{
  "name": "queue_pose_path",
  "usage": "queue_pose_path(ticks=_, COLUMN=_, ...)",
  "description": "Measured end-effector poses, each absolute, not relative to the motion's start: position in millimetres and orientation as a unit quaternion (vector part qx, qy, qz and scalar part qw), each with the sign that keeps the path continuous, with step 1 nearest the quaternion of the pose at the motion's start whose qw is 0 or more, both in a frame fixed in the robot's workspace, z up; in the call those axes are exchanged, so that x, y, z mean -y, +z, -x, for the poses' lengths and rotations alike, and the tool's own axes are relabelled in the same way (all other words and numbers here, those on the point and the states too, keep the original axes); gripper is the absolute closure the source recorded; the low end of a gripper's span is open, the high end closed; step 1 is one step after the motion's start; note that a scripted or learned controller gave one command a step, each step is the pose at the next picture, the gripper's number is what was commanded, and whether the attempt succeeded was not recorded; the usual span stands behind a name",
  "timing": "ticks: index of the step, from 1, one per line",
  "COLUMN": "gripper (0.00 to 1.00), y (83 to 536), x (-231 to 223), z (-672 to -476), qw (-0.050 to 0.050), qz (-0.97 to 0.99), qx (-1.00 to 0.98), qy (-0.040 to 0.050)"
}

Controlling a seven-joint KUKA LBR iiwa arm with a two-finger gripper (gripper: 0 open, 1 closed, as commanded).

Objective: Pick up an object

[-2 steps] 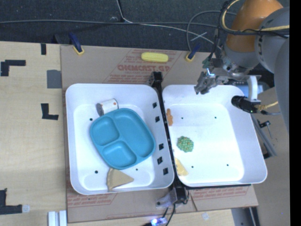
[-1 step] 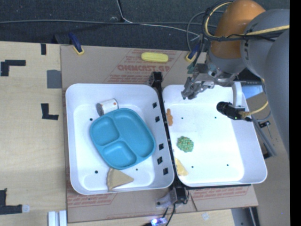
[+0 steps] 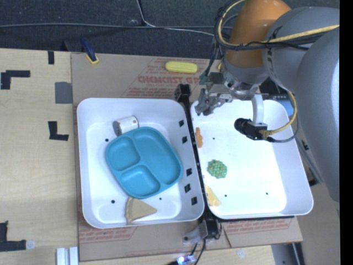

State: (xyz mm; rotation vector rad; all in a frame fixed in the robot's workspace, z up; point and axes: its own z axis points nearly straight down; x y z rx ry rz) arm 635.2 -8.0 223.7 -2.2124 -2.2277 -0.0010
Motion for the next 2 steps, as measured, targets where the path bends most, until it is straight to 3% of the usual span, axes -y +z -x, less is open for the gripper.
queue_pose_path(ticks=2, gripper=1.0, y=215, x=-99, z=-600.2, qw=0.001, qz=0.705, qx=0.709, qy=0.001)
